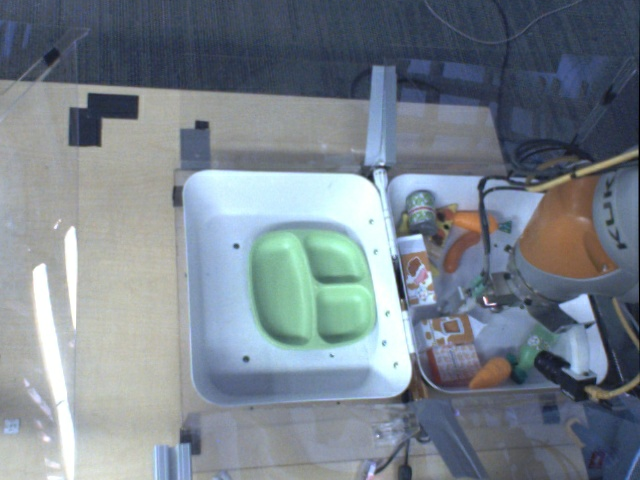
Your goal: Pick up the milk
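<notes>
Lying against the right bin's (424, 380) left wall, the milk (415, 271) is approached by 1 gripper (487, 296) at centre right, jaw state indiscernible

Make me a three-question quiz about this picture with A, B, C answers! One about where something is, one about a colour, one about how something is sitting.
1. Where is the milk carton?
A. In the right bin, by its left wall
B. On the green tray
C. On the bare bench

2. What colour is the divided tray?
A. Red
B. Green
C. Blue

3. How is the tray placed?
A. Standing on its edge
B. Hanging from the gripper
C. Lying flat in the left bin

Answers:
1 A, the carton lies among the toy foods, against the right bin's left wall.
2 B, it is pale green.
3 C, its compartments face up on the bin floor.
</notes>
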Action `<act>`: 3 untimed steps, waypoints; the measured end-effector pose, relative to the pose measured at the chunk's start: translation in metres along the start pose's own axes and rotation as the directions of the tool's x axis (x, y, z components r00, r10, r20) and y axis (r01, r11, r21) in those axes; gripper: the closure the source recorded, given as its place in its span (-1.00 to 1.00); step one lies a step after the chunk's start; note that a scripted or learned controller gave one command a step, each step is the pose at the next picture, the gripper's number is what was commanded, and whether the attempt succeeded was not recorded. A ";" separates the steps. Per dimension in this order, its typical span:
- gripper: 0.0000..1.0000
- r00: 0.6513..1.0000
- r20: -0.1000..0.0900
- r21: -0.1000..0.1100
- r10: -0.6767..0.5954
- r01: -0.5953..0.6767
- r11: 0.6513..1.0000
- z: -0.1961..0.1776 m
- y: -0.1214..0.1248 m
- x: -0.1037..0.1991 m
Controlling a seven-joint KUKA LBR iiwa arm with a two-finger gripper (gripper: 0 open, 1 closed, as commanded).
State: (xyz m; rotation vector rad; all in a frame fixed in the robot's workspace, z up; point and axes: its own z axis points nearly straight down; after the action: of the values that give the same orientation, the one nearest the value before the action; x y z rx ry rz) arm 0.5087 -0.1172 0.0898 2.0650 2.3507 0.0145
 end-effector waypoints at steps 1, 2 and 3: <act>-1.00 0.984 -0.001 0.011 0.177 -0.177 0.984 -0.095 0.061 0.074; -1.00 0.968 0.000 0.013 0.252 -0.252 0.968 -0.016 0.015 0.030; 1.00 0.968 0.000 0.010 0.250 -0.250 0.968 -0.027 0.017 0.030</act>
State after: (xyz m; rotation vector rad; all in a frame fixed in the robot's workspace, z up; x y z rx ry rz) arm 0.5211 -0.0850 0.1165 2.3518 2.0770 0.0067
